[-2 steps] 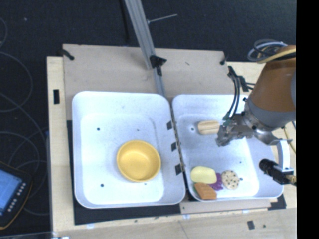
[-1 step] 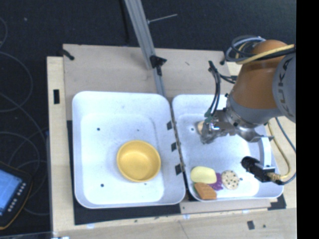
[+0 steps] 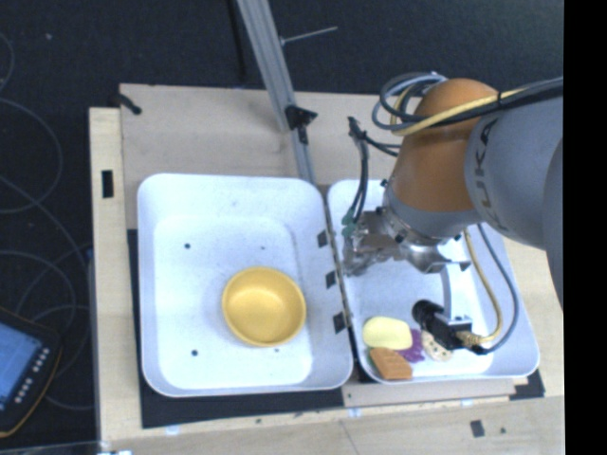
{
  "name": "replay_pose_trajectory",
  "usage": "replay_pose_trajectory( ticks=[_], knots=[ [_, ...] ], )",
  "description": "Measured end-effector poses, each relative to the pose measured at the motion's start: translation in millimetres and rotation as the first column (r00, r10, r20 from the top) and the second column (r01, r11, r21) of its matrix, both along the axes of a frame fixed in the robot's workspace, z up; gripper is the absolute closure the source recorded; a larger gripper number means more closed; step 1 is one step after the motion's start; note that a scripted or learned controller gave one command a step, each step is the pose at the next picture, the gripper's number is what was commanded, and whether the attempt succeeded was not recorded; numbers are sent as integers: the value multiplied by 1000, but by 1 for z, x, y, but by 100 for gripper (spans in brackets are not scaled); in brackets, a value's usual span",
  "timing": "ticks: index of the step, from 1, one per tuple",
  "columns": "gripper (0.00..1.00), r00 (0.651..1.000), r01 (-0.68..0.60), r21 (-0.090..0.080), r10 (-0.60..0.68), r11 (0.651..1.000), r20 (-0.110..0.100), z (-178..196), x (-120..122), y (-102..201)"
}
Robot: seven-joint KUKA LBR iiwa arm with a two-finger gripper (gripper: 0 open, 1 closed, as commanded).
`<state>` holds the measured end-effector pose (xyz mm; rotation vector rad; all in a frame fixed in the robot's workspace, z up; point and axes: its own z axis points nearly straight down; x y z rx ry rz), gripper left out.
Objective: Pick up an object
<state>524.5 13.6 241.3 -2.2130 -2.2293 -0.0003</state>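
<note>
Arm stretched in from the right, grey bulk and orange band hanging over the right bin. The gripper sat low at that bin's left wall, close against the divide between the two bins. The wrist covered it from above, so whether its grip was wide or narrow could not be told, and nothing showed held in it.

Down at the right bin's near edge lay the pickings: a pale yellow lump, a brown piece touching it just below, and a small purple thing tucked at their right. All three lay apart from the gripper, nearer the camera.

Over in the left bin, a yellow bowl stood upright and alone. Both bins rested on the pale tabletop, with a slanted metal rail rising behind them.
</note>
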Motion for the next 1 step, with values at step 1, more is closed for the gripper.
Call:
replay_pose_trajectory(
  ticks=[1],
  knots=[
    [100, 1000, 0, 1, 0, 1000, 1, -6, 13, 52]
  ],
)
